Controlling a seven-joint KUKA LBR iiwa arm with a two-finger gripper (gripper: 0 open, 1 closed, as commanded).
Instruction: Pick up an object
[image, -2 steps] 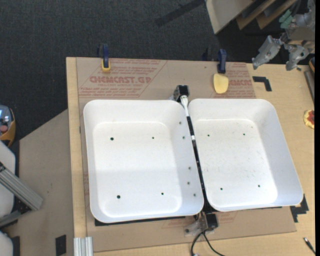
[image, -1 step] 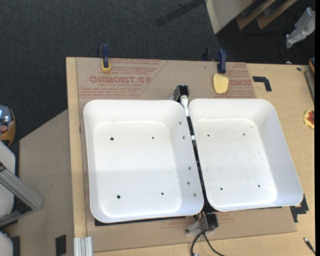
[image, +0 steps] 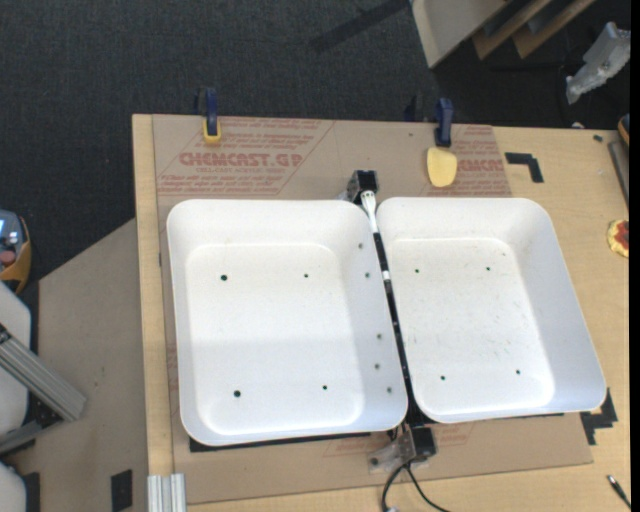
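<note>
Bins sit side by side, left bin (image: 270, 320) and right bin (image: 480, 310) touching along a central seam; I cannot tell the pincer's state or where any object lies.

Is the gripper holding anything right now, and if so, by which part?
It cannot be told: this view gives two white bins, the left bin and the right bin, side by side on the bench, with nothing seen being held.

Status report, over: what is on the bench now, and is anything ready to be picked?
Two white bins side by side: left bin, right bin. Yellow clamp pad lies on the board behind right bin. Nothing gripped.
</note>
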